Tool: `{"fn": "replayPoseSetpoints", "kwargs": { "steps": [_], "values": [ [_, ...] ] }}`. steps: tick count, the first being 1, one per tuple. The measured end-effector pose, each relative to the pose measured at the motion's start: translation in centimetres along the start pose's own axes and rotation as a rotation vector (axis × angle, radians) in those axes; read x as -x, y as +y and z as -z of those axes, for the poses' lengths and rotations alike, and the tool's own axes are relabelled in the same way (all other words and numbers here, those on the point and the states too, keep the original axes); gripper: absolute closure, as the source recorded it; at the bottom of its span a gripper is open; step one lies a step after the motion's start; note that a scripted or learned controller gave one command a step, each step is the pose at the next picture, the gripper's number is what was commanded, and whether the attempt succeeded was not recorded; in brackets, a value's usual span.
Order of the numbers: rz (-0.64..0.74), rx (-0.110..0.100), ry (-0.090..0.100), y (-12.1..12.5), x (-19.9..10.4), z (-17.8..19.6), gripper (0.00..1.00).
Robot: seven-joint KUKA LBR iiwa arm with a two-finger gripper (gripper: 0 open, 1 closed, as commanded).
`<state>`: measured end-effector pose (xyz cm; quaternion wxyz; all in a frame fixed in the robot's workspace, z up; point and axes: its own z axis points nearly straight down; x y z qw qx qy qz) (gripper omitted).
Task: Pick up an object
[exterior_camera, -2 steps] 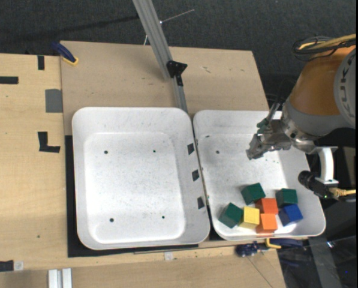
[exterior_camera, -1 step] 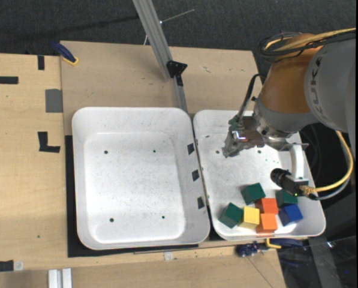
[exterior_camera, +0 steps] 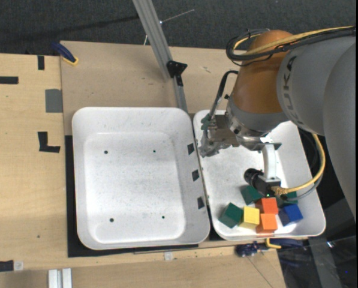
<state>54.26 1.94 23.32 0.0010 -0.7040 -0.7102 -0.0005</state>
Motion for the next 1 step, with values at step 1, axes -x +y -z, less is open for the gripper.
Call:
{"fn": "replayPoseSetpoints", "kwargs": {
  "steps": [1],
  "values": [
    [0.000,-0.001,0.000,-1.04,-5.59,0.61,1.00]
  ]
}}
